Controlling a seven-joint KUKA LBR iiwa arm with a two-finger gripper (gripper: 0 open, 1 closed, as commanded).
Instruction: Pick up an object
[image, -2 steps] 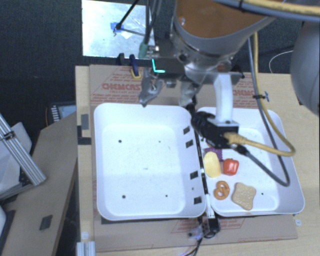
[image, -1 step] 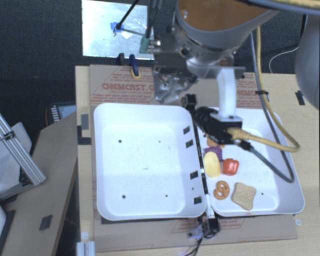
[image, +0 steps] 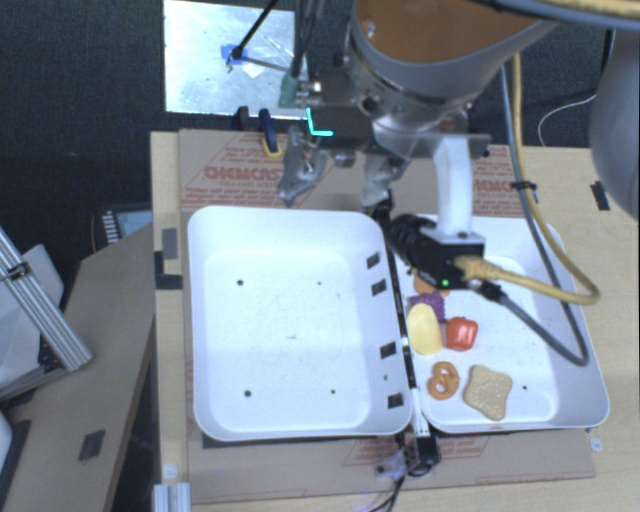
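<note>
Grey metal makes up the claw (image: 332, 195), which hangs above the far rim of the left bin (image: 196, 320) with its two fingers (image: 297, 182) spread apart and nothing between them, so it is released and carries no load. It sits high and off to the back, likely because no target has been approached yet; the left bin beneath it offers nothing to grasp. Just to its right, a white post (image: 455, 190) drops to a black fitting (image: 437, 256) over the near-left corner of the right bin (image: 590, 392), and a yellow cable (image: 530, 286) and a grey one trail from it across that bin's floor. All the pickable objects lie clustered in the right bin, close to the divide between the two bins, well apart from the claw. A pale yellow rounded piece (image: 424, 329) lies touching or just beside a small red chunk (image: 461, 333); a bit of purple (image: 431, 301) peeks out above them, partly hidden by the black fitting. Nearer the front edge sit a brown pretzel (image: 443, 379) and, beside it, a tan speckled slice like toast (image: 487, 391). They look like small toy foods, light and smooth. The toast, lying flat, would probably be hardest to pinch; the yellow piece seems easiest, though the cables crowd it.
</note>
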